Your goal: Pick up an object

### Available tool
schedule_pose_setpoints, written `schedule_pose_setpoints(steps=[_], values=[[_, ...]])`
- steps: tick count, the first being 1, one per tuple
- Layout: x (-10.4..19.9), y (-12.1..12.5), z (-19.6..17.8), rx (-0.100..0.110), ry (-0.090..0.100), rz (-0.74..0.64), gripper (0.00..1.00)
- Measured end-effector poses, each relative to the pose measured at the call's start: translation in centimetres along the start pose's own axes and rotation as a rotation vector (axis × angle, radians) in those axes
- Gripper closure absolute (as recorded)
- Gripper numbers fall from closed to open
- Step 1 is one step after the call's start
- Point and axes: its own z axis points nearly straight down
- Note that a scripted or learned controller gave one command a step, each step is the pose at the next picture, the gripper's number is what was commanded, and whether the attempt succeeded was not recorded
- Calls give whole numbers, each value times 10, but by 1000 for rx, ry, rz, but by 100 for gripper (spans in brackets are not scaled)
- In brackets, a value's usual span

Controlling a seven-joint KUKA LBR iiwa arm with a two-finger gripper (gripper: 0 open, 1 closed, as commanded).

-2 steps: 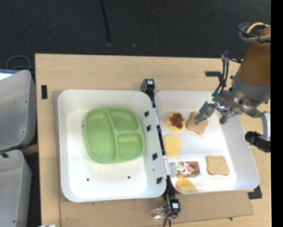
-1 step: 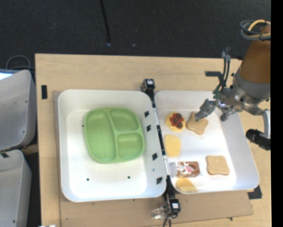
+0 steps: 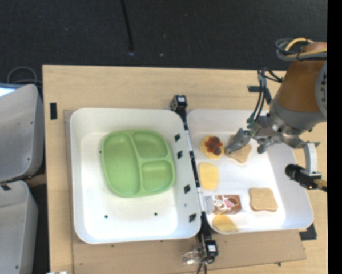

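Gripper (image 3: 252, 141) hangs low over the right bin (image 3: 285, 210), its fingers spread apart with nothing between them; one fingertip (image 3: 234, 145) sits at the upper edge of a tan bread piece (image 3: 240, 153), whether touching or just above cannot be told. Other items in that bin: a red-and-yellow food piece (image 3: 212, 145) just left of the fingertip, a yellow slab (image 3: 208, 176) below it, a toast slice (image 3: 263, 199), a printed packet (image 3: 225, 204) and a pale yellow chunk (image 3: 224, 224) near the front wall. Left bin (image 3: 85, 221) holds a green divided tray (image 3: 139, 162), well apart from the arm.
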Motion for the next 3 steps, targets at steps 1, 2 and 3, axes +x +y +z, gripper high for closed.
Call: schedule_pose_setpoints(steps=[1,2,3], values=[[-1,-4,43,0,0,2,0],[-2,-4,95,0,0,2,0],[-4,-3,81,-6,-1,8,100]])
